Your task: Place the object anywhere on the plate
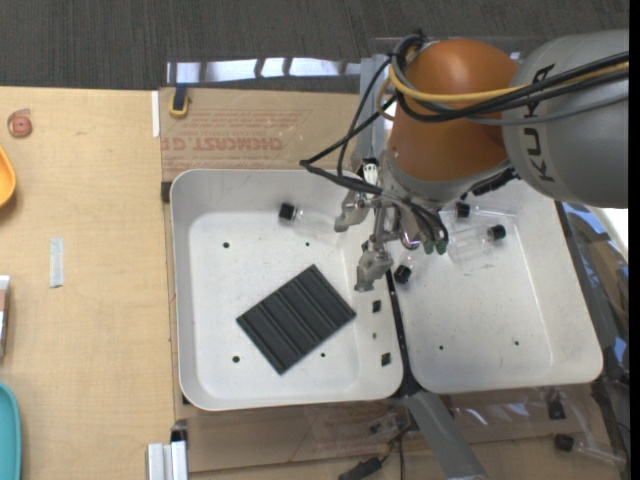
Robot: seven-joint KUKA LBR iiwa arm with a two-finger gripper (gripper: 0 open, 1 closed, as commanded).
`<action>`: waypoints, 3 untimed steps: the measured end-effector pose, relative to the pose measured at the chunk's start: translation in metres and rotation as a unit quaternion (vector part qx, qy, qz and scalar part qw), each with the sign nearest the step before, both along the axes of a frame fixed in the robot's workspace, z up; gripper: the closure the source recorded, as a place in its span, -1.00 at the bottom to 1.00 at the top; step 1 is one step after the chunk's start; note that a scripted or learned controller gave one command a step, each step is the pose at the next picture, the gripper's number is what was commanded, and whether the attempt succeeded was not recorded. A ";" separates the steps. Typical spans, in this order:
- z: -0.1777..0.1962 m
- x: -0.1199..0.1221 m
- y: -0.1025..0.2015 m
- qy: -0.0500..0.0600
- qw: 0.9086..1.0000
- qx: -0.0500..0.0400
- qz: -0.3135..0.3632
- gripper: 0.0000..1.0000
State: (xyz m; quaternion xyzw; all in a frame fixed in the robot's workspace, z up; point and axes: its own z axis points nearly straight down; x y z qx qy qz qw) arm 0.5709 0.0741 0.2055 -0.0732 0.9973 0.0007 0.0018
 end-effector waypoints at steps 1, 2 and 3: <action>0.105 0.036 0.046 0.000 0.998 0.000 -0.066 -1.00; 0.113 0.038 0.045 -0.002 0.998 0.001 -0.068 1.00; 0.111 0.089 0.059 -0.001 1.000 0.000 0.031 1.00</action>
